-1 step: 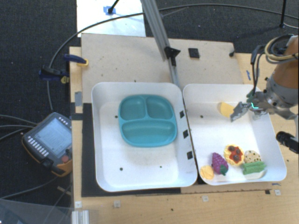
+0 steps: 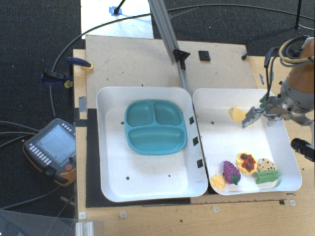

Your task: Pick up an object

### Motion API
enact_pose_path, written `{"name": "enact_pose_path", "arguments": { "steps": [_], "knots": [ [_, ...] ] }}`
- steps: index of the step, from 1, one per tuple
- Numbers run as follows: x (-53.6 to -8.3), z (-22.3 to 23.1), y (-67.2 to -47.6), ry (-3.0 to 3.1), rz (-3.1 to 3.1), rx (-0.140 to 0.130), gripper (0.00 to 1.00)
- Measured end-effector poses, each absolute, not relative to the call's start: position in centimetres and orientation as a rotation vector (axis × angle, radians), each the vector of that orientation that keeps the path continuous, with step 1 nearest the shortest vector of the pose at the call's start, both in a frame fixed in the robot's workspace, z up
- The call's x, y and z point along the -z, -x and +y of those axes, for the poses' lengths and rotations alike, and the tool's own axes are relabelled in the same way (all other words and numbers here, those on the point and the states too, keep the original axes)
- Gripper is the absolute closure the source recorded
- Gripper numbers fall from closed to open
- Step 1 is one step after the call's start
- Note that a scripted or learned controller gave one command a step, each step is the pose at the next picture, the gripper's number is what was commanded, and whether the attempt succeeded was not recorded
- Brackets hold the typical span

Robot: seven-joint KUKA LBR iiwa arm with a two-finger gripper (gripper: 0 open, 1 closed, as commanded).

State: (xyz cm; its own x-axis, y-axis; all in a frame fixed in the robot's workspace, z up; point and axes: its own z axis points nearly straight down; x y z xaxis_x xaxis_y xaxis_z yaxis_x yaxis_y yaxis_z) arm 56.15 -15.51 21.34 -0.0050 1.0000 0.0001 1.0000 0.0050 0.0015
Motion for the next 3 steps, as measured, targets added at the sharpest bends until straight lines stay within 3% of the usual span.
{"name": "enact_pose_path", "arguments": {
  "steps": [2,3],
  "knots": [
    [-10.6,-15.0,-56.2,-2.220,2.223,0.000,0.00],
    [-8.7,-15.1,-56.4,-2.218,2.220,-0.003,0.00]
  ]
}}
